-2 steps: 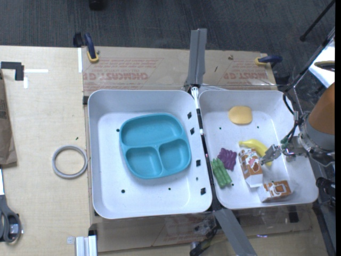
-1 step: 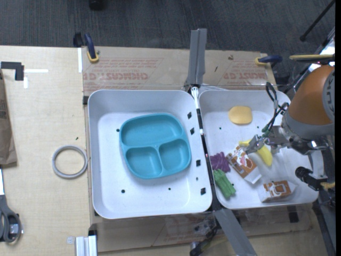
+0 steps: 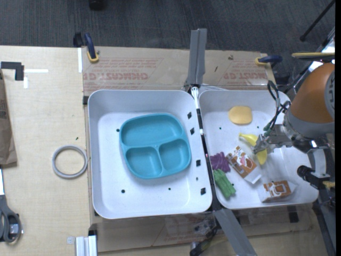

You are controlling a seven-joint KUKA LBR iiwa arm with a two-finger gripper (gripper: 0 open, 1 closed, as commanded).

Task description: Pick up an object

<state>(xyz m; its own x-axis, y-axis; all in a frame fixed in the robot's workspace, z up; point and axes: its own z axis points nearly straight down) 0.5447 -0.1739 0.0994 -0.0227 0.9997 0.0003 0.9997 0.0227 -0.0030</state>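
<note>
Claw (image 3: pixel 261 145) low in right bin (image 3: pixel 224 103), touching the yellow banana (image 3: pixel 248 139), finger state unreadable; crowded snack packet (image 3: pixel 243 163) alongside could foul any pinch, likely a miss.

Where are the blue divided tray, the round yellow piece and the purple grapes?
Blue divided tray (image 3: pixel 155 145): camera view, on the ridge between its compartments.
Round yellow piece (image 3: pixel 241 115): camera view, on the middle of its flat top.
Purple grapes (image 3: pixel 219 161): camera view, on the middle of the bunch.

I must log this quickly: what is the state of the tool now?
Tool: cannot be told; it is low in the right bin, at the yellow object.
</note>
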